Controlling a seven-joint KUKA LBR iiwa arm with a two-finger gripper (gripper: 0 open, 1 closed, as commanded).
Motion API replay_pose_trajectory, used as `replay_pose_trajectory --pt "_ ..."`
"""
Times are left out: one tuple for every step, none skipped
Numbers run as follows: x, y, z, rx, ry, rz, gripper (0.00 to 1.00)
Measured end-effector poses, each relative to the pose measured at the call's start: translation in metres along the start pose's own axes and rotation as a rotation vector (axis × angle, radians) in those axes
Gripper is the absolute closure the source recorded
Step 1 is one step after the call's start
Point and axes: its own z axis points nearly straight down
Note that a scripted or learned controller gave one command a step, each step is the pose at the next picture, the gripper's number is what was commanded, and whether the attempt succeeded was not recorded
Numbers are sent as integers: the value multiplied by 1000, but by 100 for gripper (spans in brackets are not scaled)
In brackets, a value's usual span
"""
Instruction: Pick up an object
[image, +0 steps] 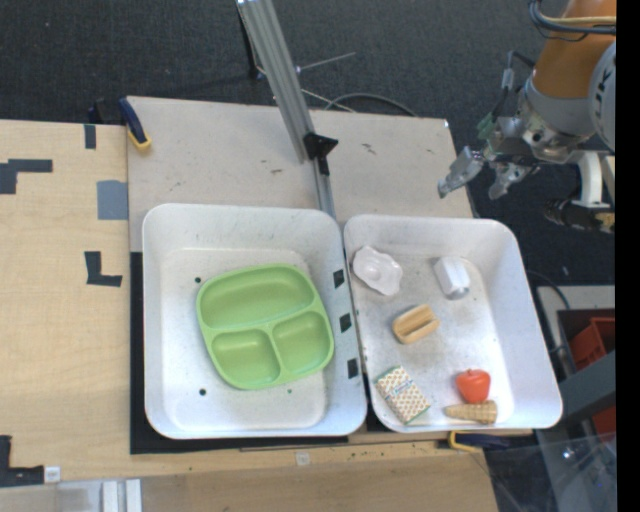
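Observation:
The right bin (520, 262) holds several small objects: a white crumpled piece (376, 269), a white cup-like item (452, 277), a tan hot-dog bun (414, 324), a red tomato (474, 384), a tan cone (471, 412) and a patterned packet (403, 394). My gripper (482, 174) hangs above and beyond the far edge of the right bin, at the upper right. Its two fingers are spread apart with nothing between them.
The left bin (160, 300) holds a green divided plate (264, 326). A slanted metal pole (290, 100) runs from the top down to the joint between the bins. A yellow-blue clamp (133, 125) sits at the bench's back left.

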Motion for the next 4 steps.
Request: replay_pose_trajectory --pt "0 0 0 0 -1 1 0" --pt "8 -2 61 5 1 1 0" --pt "15 -2 124 5 1 0 0" --pt "13 -4 175 14 -1 4 0"
